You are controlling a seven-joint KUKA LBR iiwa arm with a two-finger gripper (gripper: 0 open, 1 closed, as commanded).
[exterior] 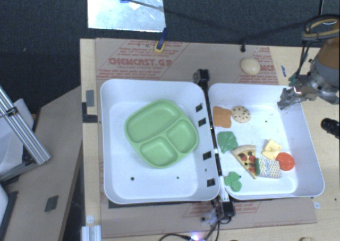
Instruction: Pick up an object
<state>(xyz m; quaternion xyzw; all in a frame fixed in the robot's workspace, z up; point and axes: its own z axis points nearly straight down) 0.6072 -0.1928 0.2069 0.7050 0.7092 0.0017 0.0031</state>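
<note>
gripper hovered over right bin far right corner; finger state could not be told. pizza slice, cookie lay in bin; green plate in left bin.

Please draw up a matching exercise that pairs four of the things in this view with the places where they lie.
Things:
1. green plate
2. cookie
3. pizza slice
4. pale ball

Places:
A. on the bench, beyond the right bin's far edge
B. in the right bin, near its far side, beside a toast slice
C. in the left bin, about its middle
D. in the right bin, toward its near side, below a green leaf

Pairs: 1-C, 2-B, 3-D, 4-A
</note>
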